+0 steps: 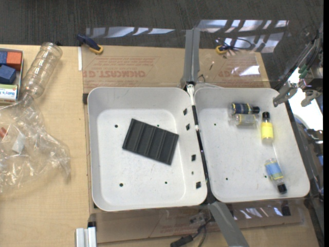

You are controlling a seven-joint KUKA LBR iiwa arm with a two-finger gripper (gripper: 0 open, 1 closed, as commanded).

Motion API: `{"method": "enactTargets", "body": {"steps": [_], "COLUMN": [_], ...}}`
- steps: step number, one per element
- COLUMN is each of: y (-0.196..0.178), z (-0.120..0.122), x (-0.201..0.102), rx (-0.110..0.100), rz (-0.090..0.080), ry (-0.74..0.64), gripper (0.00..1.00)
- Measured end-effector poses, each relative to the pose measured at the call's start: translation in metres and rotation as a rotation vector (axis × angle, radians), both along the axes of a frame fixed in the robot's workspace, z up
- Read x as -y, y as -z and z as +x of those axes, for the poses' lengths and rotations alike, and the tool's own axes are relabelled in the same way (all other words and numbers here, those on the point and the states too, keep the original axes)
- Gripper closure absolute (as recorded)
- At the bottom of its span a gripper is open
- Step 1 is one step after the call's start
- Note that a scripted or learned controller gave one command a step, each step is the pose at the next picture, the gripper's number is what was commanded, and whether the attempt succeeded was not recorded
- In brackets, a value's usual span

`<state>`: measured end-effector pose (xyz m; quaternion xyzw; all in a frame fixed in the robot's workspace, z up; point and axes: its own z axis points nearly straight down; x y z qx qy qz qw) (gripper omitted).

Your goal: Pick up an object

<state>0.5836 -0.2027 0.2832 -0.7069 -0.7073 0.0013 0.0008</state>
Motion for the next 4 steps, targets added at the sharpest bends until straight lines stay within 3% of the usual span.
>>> {"method": "enactTargets", "body": {"steps": [1,2,3,4], "y": [0.118,0.192,0.184,0.192], "z": [-0.001,0.029,0.029,0.042], "x": [-0.107,-0.101,-0.101,-0.037], "rx": [-0.002,0.0,-0.001,0.001], "rz": [0.0,0.0,-0.001,-0.001], "ry": [0.063,0.143,0.143,0.074], "gripper": [0.0,0.0,1.0,1.0]}}
